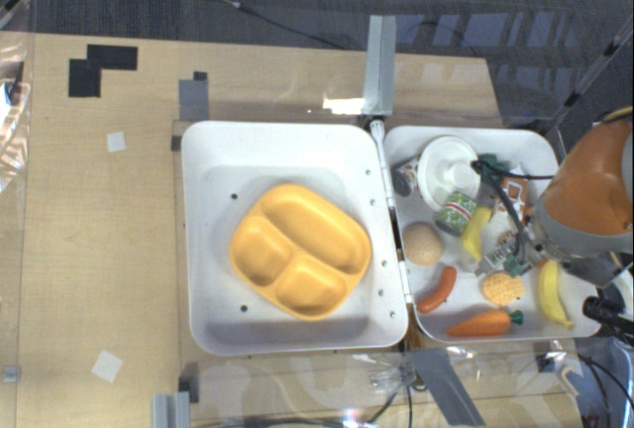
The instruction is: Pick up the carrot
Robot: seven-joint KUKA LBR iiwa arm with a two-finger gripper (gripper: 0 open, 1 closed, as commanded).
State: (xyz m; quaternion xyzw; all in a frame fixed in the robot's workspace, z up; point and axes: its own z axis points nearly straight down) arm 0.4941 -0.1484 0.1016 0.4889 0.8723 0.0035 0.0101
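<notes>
while my end effector (505, 253) hung low over the right bin (540, 147), the carrot (482, 323) lay along that bin's front wall, just toward the camera and a touch to the left of my tip. its long axis ran nearly left to right across the view, parallel to the front wall, with the pointed orange end to the left and the green stub to the right. so the coming move, as i judged it, turned on a short shift toward the front wall and a wrist turn that would set me across that axis rather than along it. whether my end effector stood apart or together i could not tell; wires and the wrist hid it.

counted in the right bin: one carrot, one reddish sausage (437, 288) just left of and above it, one ear of corn (502, 289) directly above it, two bananas (553, 293), one beside the corn on the right and one nearer the middle, one tan ball (422, 243), one white cup (446, 168) and one green-labelled can (456, 211). the corn sat near enough to the carrot that i judged it the likeliest thing to be bumped.

the left bin (213, 218) held one yellow divided plate (300, 250). two bins in all stood side by side on the bench (89, 248).
</notes>
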